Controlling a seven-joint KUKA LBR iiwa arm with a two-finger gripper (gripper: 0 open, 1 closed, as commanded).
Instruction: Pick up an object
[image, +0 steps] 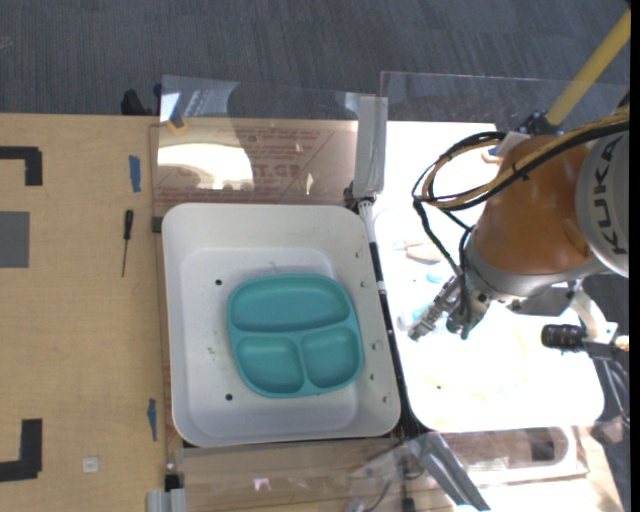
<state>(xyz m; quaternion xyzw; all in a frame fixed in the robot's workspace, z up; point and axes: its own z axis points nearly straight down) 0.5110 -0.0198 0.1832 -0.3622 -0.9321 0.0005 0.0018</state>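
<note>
The surface (70, 300) at far left is tan board carrying black corner marks, strips of blue tape and a thin dark tool that looks like a small screwdriver (126, 240). No legible writing on that part.

Behind the left bin stands a clear panel (260, 150) over brown cardboard; faint reddish print shows on the cardboard, too blurred to read.

The left bin (190, 250) is white and shallow. A teal plate (295, 333) lies flat in its middle, divided into three compartments: one long section toward the back, two smaller ones toward the front. It rests apart from all four walls.

A dark divider runs between the two bins. The right bin (520, 395) is strongly overexposed; a few pale bluish marks near its back left are visible, but what they are cannot be told.

The hand (445, 315) hangs over the left part of the right bin, well apart from the plate. Whether it is spread or pressed together cannot be told from this angle.

The arm (530, 210) enters from the right, with black and yellow cables looped around the orange band. The letters "KUKA" read vertically on the grey casing at the right edge.
</note>
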